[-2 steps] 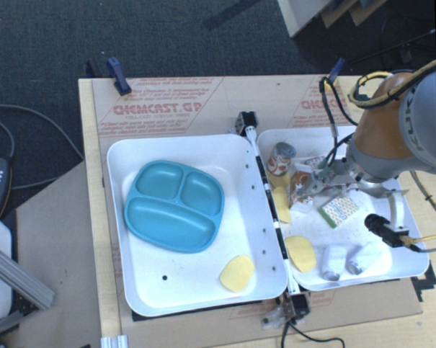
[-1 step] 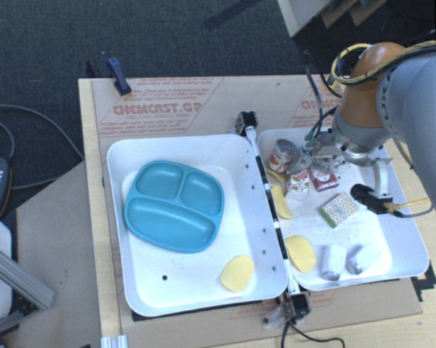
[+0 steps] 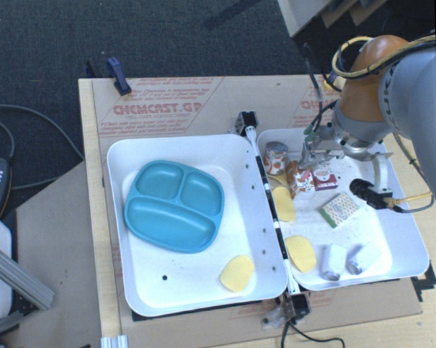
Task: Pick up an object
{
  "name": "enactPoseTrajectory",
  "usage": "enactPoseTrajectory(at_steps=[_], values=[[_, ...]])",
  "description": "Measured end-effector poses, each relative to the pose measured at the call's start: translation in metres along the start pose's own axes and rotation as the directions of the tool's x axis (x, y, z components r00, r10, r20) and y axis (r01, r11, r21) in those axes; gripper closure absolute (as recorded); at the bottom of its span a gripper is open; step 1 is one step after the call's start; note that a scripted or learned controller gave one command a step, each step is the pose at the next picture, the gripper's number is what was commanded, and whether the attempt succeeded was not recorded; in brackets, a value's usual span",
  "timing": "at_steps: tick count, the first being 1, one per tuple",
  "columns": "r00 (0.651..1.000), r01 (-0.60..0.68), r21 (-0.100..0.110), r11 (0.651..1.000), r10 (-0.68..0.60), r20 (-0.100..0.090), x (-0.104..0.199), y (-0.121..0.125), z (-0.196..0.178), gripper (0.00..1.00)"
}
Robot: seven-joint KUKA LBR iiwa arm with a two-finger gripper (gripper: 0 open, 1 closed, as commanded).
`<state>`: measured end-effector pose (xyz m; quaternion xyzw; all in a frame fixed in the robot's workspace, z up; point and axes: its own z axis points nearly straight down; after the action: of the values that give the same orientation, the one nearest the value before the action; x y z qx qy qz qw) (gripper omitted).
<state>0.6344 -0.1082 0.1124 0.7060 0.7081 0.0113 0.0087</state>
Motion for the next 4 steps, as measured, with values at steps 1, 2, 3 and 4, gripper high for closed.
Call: enactPoseTrajectory(at_steps=[1,2,3,4], values=[[1.0,0.002,-0.003,1.0,-0.002,0.001,0.0,0.001,-0.01,1.0],[1.0,0.002,-0.002,1.0,-0.002,0.001,0.0,0.001,-0.01,0.0],[1.0,-0.003,0.027,1.0,0.002,0.013,0.001,0.003,0.022,0.0],[1.0,-0.003,0.017,1.0,0.003,0.012,0.002,0.006,0.011,1.0]])
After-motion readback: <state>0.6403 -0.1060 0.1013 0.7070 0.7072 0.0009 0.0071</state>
